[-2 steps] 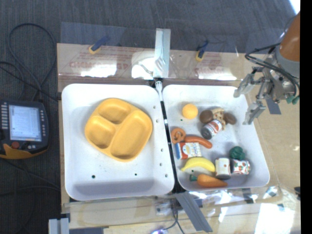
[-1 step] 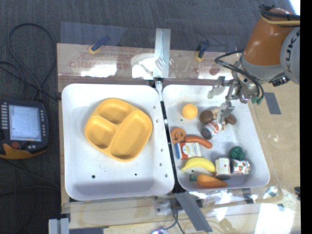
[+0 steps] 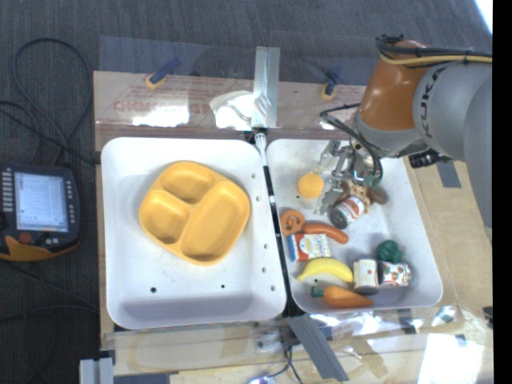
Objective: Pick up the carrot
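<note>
Jaws [image 3: 346, 176] hang low over the far end of the right bin [image 3: 424, 238], amid glare and clutter, and whether they are spread or closed I cannot tell; nothing can be made out between them. They sit well apart from the carrot [image 3: 346, 297], which lies on its side against that bin's near wall, its green tip pointing toward the divider between the two bins.

Taking the carrot as the landmark: a banana [image 3: 326, 270] lies just beyond it, touching or nearly so. A small printed can [image 3: 382, 274] lies just to its right, with a dark green piece [image 3: 390, 250] beyond that. Farther off come a red sausage-like piece [image 3: 324, 232], a pretzel [image 3: 291, 221] and a tipped tin [image 3: 350, 210], which sits right under the jaws beside a yellow ball [image 3: 310, 186]. The yellow divided plate [image 3: 194, 210] rests in the left bin [image 3: 128, 286], well away to the carrot's left.

Risks, as I judge them: the carrot hugs the wall, so a finger could strike the rim or skid off. A crowded descent could also nip the banana instead, or nudge the can.
</note>
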Robot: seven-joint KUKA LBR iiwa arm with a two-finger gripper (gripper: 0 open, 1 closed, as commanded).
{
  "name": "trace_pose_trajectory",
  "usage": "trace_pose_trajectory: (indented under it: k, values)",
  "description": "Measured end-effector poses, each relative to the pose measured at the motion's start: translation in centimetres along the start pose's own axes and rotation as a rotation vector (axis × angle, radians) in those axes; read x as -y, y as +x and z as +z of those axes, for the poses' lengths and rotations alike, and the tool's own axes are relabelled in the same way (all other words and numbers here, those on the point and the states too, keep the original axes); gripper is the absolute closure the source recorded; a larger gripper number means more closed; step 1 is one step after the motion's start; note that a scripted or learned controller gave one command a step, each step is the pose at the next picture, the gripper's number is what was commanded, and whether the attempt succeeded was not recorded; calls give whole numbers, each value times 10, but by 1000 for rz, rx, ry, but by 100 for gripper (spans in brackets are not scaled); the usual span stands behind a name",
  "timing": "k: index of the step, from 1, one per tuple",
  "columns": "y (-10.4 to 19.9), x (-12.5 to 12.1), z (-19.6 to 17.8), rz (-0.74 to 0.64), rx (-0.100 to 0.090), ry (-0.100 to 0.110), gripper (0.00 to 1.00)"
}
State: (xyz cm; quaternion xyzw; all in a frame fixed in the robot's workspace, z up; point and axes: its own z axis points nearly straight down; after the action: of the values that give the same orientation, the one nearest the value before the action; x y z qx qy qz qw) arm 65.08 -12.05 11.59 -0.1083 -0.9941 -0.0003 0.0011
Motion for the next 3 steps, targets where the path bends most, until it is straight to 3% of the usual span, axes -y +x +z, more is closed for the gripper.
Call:
trace_pose_trajectory:
  k: [1,2,3]
  values:
    - [10,-53,-72,-226,11,0,0]
    - [-11,-25,20,-83,4,1,0]
    - [-12,-26,10,-85,9,3,100]
